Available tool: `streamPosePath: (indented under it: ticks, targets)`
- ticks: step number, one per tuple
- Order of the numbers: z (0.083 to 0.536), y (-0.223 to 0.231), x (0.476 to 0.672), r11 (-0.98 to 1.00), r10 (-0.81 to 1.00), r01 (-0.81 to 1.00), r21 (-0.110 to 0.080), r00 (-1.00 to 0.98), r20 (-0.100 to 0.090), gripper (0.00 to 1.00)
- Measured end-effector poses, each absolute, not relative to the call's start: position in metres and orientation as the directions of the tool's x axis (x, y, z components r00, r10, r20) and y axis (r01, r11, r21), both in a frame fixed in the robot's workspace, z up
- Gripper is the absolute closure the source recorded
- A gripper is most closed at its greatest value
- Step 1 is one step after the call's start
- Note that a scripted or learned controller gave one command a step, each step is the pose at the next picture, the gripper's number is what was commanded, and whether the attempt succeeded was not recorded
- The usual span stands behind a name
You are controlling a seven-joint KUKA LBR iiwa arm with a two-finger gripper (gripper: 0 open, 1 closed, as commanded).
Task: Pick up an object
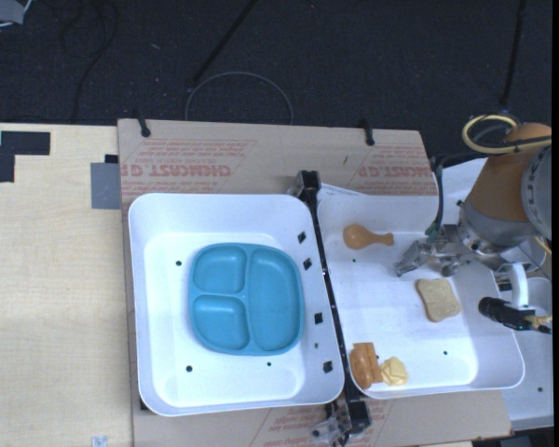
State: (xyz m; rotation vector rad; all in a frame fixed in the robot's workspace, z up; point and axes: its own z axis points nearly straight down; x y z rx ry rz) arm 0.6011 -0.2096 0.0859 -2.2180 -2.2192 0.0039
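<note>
My gripper (425,264) hangs low over the right bin (489,366), near its middle right, open with nothing between its fingers. A tan slice of bread (438,299) lies just below it, apart from it. A light brown drumstick-shaped piece (366,237) lies to its upper left. An orange and yellow food piece (376,366) rests at the bin's front left corner.
The left bin (158,250) holds a blue divided plate (245,298). A black divider (324,287) runs between the two bins. The arm reaches in from the right over the right bin's far edge.
</note>
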Motion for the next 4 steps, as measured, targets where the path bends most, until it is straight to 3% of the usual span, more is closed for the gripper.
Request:
streamPosePath:
  ticks: [1,4]
  targets:
    - [0.098,-0.210,0.602,0.000,1.000,1.000,-0.003,0.000,0.001,1.00]
    - [0.257,-0.212,0.607,0.002,1.000,1.000,0.004,-0.002,-0.002,1.00]
